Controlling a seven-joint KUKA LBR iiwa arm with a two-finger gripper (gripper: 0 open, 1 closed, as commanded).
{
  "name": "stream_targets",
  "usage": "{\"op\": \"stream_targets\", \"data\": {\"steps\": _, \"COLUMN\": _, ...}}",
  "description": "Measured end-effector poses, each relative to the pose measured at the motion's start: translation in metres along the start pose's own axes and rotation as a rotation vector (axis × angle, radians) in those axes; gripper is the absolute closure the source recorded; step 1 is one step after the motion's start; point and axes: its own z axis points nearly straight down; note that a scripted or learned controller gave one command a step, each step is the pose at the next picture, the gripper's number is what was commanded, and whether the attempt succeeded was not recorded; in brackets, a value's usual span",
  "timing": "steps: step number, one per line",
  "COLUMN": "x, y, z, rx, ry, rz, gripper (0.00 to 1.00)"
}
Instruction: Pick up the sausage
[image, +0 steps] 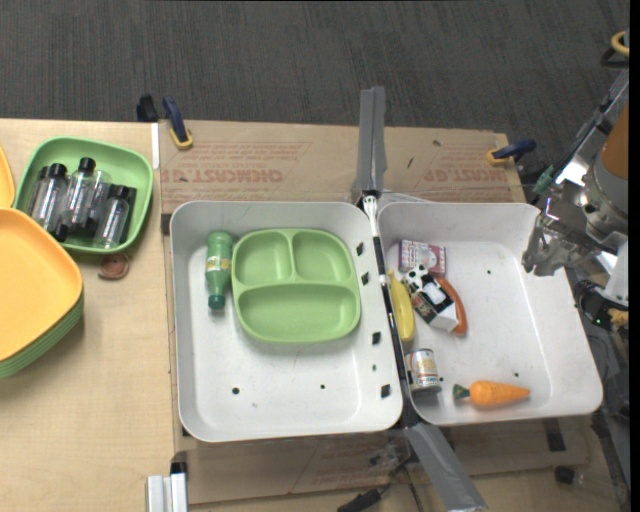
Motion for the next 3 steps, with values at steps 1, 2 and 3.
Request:
{"op": "stream_targets", "data": {"steps": 1, "x": -0.021, "y": -0.016, "z": 0.062, "rx": 0.003, "ry": 0.0, "rz": 0.366, "gripper": 1.0}}
{"op": "stream_targets", "data": {"steps": 2, "x": -0.033, "y": -0.028, "z": 0.203, "rx": 0.003, "ry": 0.0, "rz": 0.81, "gripper": 1.0}}
{"op": "stream_targets", "data": {"steps": 3, "x": -0.099, "y": 0.013, "z": 0.203, "rx": 0.003, "ry": 0.001, "rz": 0.8, "gripper": 1.0}}
